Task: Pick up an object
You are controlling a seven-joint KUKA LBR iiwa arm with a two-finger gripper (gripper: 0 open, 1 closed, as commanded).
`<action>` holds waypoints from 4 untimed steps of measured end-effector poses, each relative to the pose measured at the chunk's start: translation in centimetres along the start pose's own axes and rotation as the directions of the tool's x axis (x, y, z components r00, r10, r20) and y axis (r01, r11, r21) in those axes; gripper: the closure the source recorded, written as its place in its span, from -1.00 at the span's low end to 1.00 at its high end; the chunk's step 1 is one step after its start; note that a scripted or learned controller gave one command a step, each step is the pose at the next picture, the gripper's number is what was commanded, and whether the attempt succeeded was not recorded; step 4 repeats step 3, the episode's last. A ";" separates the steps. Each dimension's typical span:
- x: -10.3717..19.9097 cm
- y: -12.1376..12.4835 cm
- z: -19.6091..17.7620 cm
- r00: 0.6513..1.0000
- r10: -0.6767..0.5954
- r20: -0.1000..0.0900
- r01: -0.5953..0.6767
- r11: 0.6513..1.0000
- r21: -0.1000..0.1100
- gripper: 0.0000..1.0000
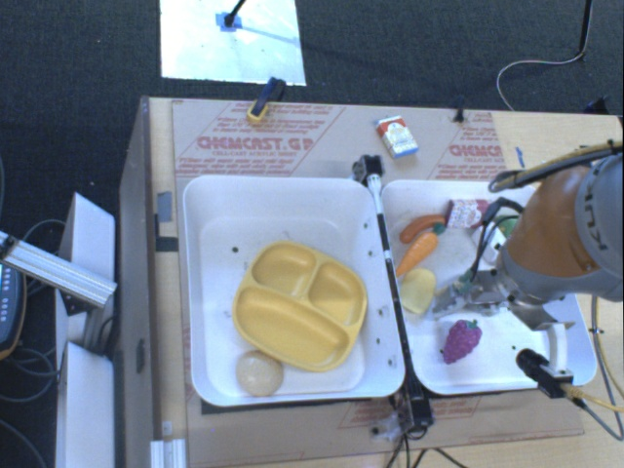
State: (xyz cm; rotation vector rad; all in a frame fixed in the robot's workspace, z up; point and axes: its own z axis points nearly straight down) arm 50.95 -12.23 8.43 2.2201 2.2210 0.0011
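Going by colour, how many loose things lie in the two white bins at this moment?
Yellow: 2, divided tray, wedge
Orange: 2, carrot, sausage
Purple: 1, grape bunch
Cream: 1, ball
Pink and white: 1, packet
Total: 7. Anything under the arm is hidden.

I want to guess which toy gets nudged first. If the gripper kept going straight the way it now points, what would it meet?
Probably the pale yellow toy: the gripper points toward the view's left, across the right bin, and that toy lies just ahead. Height is unclear, so it might pass over. The purple grapes sit beside that line.
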 end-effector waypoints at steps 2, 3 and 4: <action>0.5 15.2 0.1 1.000 -0.003 -0.002 0.003 1.000 0.006 -1.00; 1.9 8.4 0.0 1.000 -0.001 0.000 0.001 1.000 0.001 -1.00; 1.9 8.4 0.0 1.000 -0.001 0.000 0.001 1.000 0.001 -1.00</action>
